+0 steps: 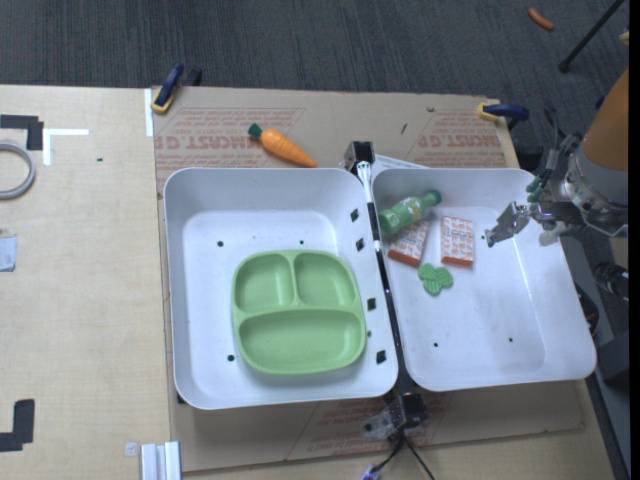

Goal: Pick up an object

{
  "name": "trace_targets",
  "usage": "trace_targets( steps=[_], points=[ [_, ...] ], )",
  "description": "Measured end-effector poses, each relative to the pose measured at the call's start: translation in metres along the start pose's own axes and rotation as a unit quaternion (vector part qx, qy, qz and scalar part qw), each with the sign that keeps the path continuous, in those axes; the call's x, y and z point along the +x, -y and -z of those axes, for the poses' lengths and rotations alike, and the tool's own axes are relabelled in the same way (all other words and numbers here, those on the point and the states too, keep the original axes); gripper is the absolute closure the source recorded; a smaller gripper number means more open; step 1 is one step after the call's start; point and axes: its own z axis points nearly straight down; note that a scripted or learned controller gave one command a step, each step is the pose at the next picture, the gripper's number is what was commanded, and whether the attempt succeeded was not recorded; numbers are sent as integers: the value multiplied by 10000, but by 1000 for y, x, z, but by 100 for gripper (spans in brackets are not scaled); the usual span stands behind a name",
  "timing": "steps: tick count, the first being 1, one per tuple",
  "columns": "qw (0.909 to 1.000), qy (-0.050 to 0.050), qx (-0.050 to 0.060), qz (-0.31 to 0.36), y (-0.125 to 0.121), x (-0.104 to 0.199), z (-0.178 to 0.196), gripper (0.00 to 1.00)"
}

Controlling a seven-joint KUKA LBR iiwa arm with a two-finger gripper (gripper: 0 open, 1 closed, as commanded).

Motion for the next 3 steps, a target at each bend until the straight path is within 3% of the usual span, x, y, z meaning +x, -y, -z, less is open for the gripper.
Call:
trace_targets(
  steps=[1, 2, 3],
  points=[
    [9987, -1, 1, 512, -25, 40, -97, 0],
    [9987, 3, -2, 505, -25, 40, -87, 100],
    [9893, 2, -5, -1456, 10, 94, 27, 100]
  ],
)
